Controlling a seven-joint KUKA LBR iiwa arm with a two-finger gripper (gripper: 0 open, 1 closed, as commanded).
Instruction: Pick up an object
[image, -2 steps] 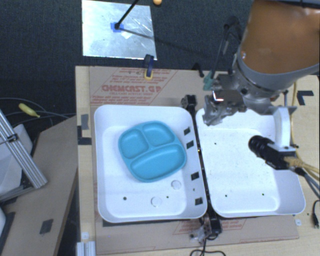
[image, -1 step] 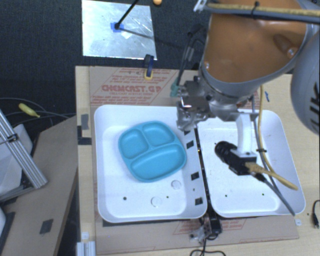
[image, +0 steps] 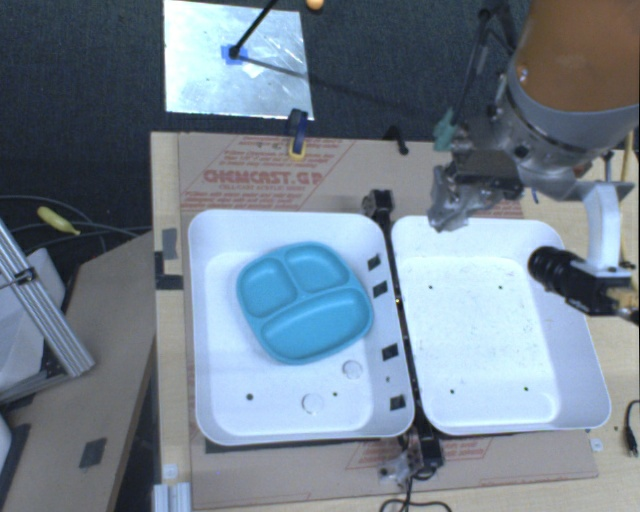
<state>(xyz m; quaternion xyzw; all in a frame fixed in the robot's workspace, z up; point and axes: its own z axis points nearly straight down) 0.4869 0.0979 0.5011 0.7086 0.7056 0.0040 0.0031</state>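
A blue divided plate (image: 303, 302) with three compartments lies flat in the left white bin (image: 225, 262), near its middle. My gripper (image: 449, 212) hangs above the far left corner of the right white bin (image: 570, 392), well to the right of the plate and apart from it. Nothing shows between its tips, and the wrist above hides how they stand. The grey arm with its orange band (image: 575, 50) comes in from the upper right.
A black camera or fixture (image: 570, 278) juts over the right bin's right wall. Black clips (image: 384, 290) line the seam between the bins. A blue and yellow clamp (image: 297, 134) sits on the cardboard behind the left bin. A metal frame (image: 30, 300) stands at the left.
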